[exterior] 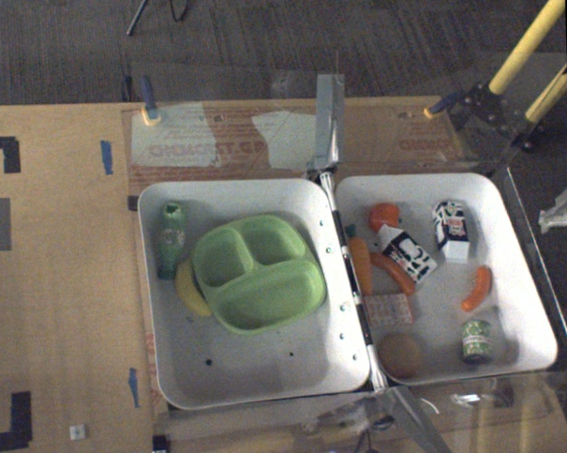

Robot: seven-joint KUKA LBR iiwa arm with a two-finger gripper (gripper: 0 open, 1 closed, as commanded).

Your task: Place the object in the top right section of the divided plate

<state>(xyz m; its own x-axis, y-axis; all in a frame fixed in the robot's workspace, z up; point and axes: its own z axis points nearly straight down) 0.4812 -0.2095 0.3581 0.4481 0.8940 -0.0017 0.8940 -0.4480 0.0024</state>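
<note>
The green divided plate (257, 274) lies mid-left bin (262, 377), a banana (190, 291) touching it at 9 o'clock and a green bottle (171, 239) at 10. Cartons, carrots and other candidate objects lie in the right bin (522, 285). The gripper's state cannot be told.

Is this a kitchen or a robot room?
Probably a robot test room, not a kitchen: two white bins on a taped cardboard bench, a green plate, and toy food like a milk carton.
</note>
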